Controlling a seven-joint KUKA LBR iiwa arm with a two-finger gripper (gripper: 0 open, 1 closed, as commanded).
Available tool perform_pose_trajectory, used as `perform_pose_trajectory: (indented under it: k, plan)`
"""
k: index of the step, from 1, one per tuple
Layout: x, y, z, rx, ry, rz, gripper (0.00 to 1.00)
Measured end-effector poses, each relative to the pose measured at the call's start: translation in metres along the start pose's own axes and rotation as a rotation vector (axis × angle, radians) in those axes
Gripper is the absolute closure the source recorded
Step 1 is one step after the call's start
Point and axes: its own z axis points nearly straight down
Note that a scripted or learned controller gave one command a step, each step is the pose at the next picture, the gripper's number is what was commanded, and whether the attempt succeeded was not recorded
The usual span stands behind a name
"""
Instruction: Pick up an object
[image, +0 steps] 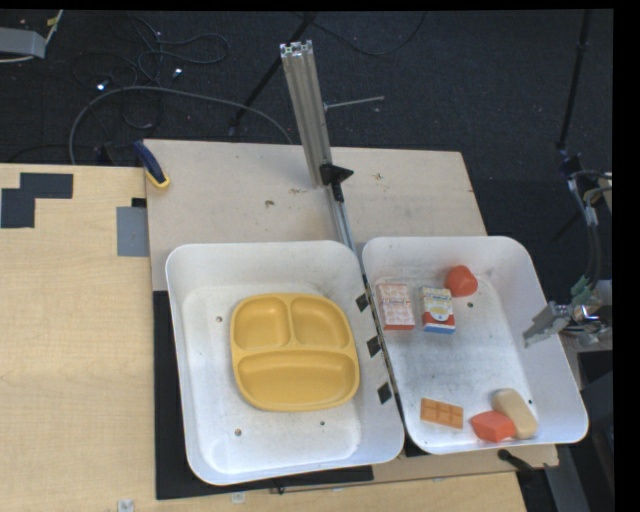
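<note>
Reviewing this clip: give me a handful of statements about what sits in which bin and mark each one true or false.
1. The yellow divided tray lies in the left bin. True.
2. The right bin holds two small cartons side by side. True: the pink carton and the white carton stand near its upper left.
3. The red ball sits on the yellow divided tray. False: it lies in the right bin, just up and right of the white carton.
4. The orange cracker lies at the far end of the right bin. False: it is near the front edge, left of the red block.
5. The beige bread roll touches the red block. True, they lie against each other.
</note>
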Motion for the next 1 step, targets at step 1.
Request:
perform_pose_trajectory:
  k: [1]
  plan:
    - [0.0000, 0.0016, -0.0044, -0.009, -0.003, -0.002, 0.00]
